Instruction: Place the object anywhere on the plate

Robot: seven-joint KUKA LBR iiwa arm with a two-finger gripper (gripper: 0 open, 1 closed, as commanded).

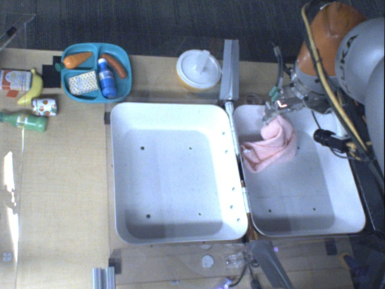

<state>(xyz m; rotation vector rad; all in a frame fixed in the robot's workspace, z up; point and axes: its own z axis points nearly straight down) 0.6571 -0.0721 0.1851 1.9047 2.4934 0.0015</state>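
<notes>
Over in the right bin [313,203], the gripper [278,105] sits low at the top left corner, right at the upper end of the pink cloth [272,144]. The cloth rises to a peak just beneath the fingers and looks pinched there, its top drawn up toward the tool while the rest trails down and left across the bin floor toward the divider. The view is coarse at the wrist, though, so I'd call it gripping the cloth only with some caution; the peak could simply be bunched against the fingertips.

Now, the plate. The nearest thing to one is the blue divided plate [123,62] on the bench beyond the left bin [174,221], well apart from the cloth and already carrying toy food in its compartments. A yellow-rimmed lidded container [198,69] stands between the two, just behind the bins.

Plenty could go wrong from here. A thin pinch on soft fabric may slip as the arm lifts, and the cloth flops back into the bin. Much of it lies on the floor, so a low lift would drag the tail over the divider or snag it on the rim. On the way across, the hanging end could brush the container. And a limp cloth released over a crowded plate may drape half off its edge.
</notes>
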